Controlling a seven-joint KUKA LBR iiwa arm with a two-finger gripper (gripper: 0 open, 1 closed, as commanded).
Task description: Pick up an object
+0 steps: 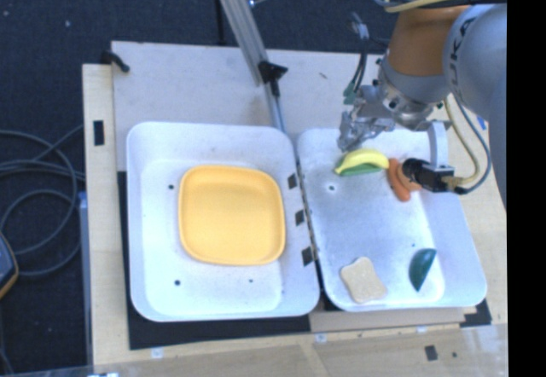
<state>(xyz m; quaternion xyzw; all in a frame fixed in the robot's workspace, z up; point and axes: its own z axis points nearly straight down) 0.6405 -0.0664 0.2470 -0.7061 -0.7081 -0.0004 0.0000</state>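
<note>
In the right bin (444, 222) a yellow-green banana (362, 164) lies near the far edge. An orange carrot (398, 180) lies just to its right. Near the front edge are a tan slice of bread (364, 279) and a dark green piece (421, 267). My gripper (354, 140) hangs over the far edge of the right bin, directly above the banana's left end and very close to it. The grey arm with its orange band rises behind it to the upper right.
The left bin (145, 196) holds a square yellow plate (231, 214). A slanted metal pole (243, 21) comes down to the bench behind the gap between the bins. Cables hang by the wrist, with a black connector (426, 173) beside the carrot.
</note>
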